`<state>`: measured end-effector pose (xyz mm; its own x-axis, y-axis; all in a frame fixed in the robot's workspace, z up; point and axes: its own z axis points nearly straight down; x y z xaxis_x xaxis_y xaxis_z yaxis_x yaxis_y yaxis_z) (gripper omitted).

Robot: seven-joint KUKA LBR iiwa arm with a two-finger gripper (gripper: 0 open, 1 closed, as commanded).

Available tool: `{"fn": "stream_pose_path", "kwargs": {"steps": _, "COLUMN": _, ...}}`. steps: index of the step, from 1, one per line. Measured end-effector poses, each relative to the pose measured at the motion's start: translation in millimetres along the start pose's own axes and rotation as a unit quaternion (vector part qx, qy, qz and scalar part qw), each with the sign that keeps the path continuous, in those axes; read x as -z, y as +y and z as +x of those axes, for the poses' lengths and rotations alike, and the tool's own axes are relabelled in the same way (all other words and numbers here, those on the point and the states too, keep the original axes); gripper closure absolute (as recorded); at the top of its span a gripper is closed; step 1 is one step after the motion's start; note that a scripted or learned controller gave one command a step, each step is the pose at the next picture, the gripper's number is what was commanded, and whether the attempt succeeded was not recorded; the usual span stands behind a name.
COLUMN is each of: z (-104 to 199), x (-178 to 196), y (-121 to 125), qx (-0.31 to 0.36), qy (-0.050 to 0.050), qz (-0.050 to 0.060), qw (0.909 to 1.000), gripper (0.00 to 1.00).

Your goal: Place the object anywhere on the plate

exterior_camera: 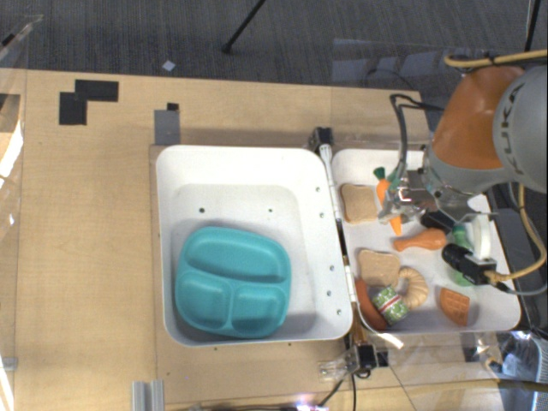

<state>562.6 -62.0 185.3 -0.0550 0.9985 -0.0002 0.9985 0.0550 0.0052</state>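
Left bin (248, 165) holds the teal divided plate (231, 282), sitting low-left in it, nothing on it yet. Right bin (505, 313) is cluttered: bread slices, a drumstick, a bagel, wrapped items. Arm (479, 127) is over the right bin's upper half, gripper (398, 197) down by the small carrot (388, 197), just right of a bread slice (359, 202). Can't tell what state the pincer is in, or whether the carrot is in it. Judgement: pick phase, carrot likely target. Confirm a real grasp before lifting, clear the bin divider, release low over a plate compartment.
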Motion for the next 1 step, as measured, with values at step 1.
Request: {"fn": "stream_pose_path", "kwargs": {"steps": 1, "z": 67.4, "x": -1.0, "y": -55.9, "qx": -0.006, "qy": 0.002, "qz": 0.003, "qw": 1.0, "gripper": 1.0}}
